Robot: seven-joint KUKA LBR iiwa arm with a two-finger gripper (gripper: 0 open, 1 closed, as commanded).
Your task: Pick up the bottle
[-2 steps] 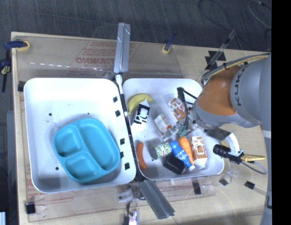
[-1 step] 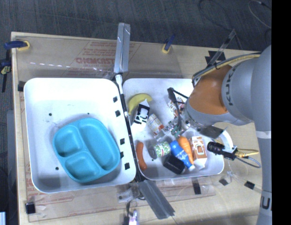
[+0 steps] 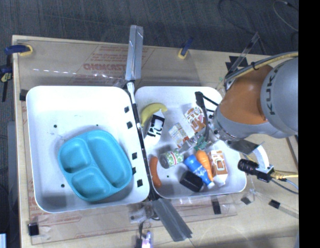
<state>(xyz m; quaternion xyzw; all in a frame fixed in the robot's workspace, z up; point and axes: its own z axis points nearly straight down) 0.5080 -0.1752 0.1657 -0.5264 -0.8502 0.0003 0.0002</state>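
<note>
While the arm (image 3: 253,105) hangs over the right bin (image 3: 149,99), the approach looks underway; whether the pincer (image 3: 205,137) is wide or narrow cannot be told. Its next move: descend toward seven o'clock onto the blue bottle (image 3: 197,169) beside the carrot (image 3: 204,163).

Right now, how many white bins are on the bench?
2. The left bin holds a blue tray; the right bin sits beside it, full of small items, partly covered by the arm.
</note>
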